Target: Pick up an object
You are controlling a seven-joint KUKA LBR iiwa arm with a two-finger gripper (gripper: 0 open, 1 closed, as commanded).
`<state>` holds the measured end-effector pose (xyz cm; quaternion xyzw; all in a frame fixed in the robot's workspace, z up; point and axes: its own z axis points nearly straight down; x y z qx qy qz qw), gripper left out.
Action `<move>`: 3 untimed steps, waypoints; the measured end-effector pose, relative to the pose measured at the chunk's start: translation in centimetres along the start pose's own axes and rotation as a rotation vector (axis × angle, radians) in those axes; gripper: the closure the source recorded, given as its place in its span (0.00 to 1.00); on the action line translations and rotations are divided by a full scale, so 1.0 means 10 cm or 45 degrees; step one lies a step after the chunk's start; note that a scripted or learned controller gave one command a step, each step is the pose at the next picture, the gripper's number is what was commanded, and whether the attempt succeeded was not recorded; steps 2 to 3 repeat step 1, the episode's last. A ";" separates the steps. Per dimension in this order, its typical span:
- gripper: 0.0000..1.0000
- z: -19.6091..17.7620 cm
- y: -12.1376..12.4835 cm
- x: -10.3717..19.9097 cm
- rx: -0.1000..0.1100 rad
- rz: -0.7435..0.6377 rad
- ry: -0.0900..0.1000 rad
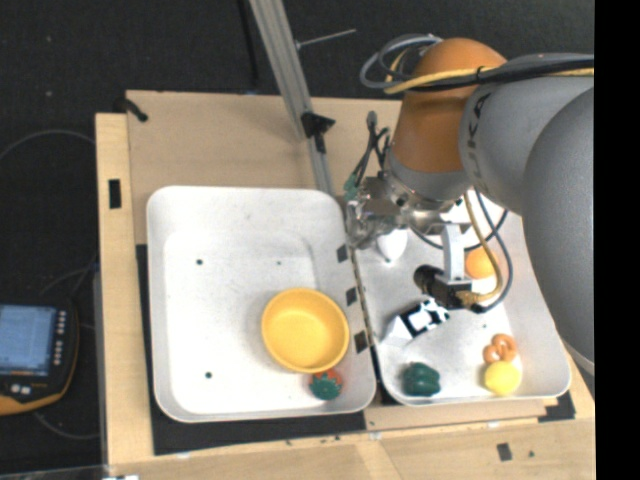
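Observation:
My gripper [368,224] hangs over the far left corner of the right bin [545,353], beside the wall between the two bins. A small white object [393,247] lies just under and to the right of it. Whether they touch is hidden by the wrist. Other items in the right bin are a black-and-white block [424,319], a green lump [420,378], a yellow toy [501,377], an orange ring [499,348] and an orange ball [480,264] partly behind cables. The left bin [200,258] holds a yellow bowl [305,329] and a small green-and-red item [326,385].
A grey metal pole [290,78] slants down from the top to the bins' far edge. The bulky grey arm [530,148] covers the right bin's far right part. A handheld controller [30,353] sits off the bench at the left.

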<state>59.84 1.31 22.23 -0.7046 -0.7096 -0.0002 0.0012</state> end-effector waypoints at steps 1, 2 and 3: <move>1.00 -0.13 0.08 0.54 -0.005 -0.002 0.000; 1.00 -0.13 0.08 0.54 -0.005 -0.002 0.000; 1.00 -0.13 0.08 0.54 -0.005 -0.002 0.000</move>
